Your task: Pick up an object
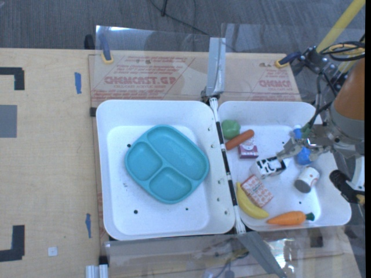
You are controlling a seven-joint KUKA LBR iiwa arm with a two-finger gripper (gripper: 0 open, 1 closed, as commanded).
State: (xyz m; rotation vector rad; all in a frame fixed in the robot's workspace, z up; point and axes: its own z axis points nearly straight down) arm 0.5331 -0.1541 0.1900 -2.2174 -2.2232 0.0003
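The right bin (330, 213) holds several small objects. Among them are a green ball (231, 127), an orange sausage-like piece (240, 138), a small red and white box (248, 150) and a black and white toy (271, 165). Nearer the front lie a pink waffle-patterned block (257, 190), a banana (249, 205), a carrot (287, 218) and a white cup on its side (306, 178). My gripper (285, 153) reaches in from the right, low over the bin's middle. Its tip is just up and right of the black and white toy. Blue pieces (304, 155) sit beside it.
The left bin (116, 213) carries a teal divided plate (166, 163). A ridge with screws (223, 167) separates the two bins. Clear plastic panels (151, 74) and cables (330, 57) stand behind the bins. The arm's orange band (353, 97) hangs over the right edge.
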